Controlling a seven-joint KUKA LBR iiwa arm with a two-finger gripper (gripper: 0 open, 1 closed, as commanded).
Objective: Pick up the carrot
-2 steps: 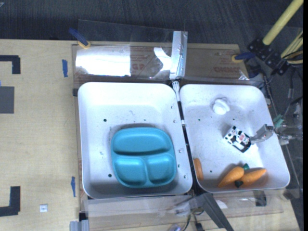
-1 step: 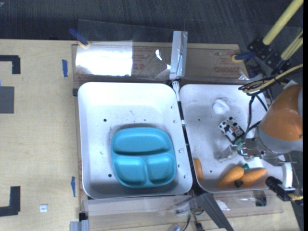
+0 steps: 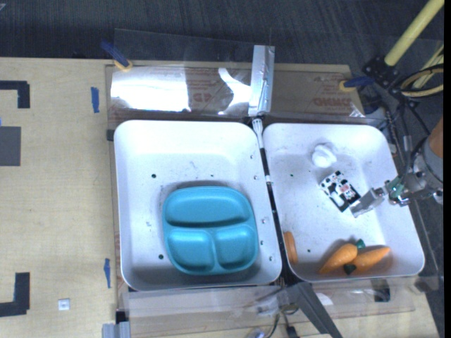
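Observation:
Two orange carrot-like pieces lie near the front wall of the right bin [image 3: 402,153]. One carrot [image 3: 339,257] points toward the front left. The other carrot [image 3: 374,256], with a dark green stub at its left end, lies just to its right, and the two touch. My gripper [image 3: 366,201] reaches in over the right bin's right side, above and behind the carrots and clear of them. It sits right beside a small black and white block [image 3: 338,190]. Nothing shows in its grasp.
A blue divided plate [image 3: 209,227] lies in the left bin [image 3: 141,146]. In the right bin are a small white round cap [image 3: 323,155] near the back and a short orange piece [image 3: 289,247] against the left wall. Cables and a yellow pole [image 3: 416,27] stand at the far right.

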